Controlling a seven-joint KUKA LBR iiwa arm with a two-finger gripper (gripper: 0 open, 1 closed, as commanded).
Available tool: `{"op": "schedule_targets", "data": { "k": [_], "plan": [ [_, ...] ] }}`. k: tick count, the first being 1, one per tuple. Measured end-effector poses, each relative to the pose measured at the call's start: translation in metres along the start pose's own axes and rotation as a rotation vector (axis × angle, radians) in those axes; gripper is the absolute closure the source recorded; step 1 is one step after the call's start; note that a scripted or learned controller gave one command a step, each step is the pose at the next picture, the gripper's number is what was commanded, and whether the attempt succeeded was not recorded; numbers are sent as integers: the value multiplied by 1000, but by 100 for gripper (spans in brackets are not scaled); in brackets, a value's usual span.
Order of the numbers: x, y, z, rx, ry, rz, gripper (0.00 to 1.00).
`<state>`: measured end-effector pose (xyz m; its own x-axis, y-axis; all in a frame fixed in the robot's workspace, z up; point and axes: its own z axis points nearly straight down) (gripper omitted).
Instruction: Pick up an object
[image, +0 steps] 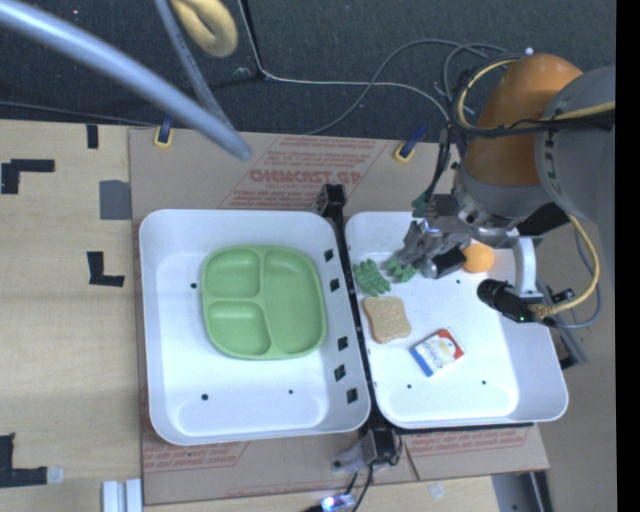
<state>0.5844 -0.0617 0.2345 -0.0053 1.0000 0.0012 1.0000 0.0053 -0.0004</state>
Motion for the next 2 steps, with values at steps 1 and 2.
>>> {"op": "schedule_targets", "data": {
  "k": [1, 2],
  "plan": [
    [62, 3, 9, 2, -1, 0, 100],
    [124, -4, 8, 2, 0, -2, 100]
  ]
}}
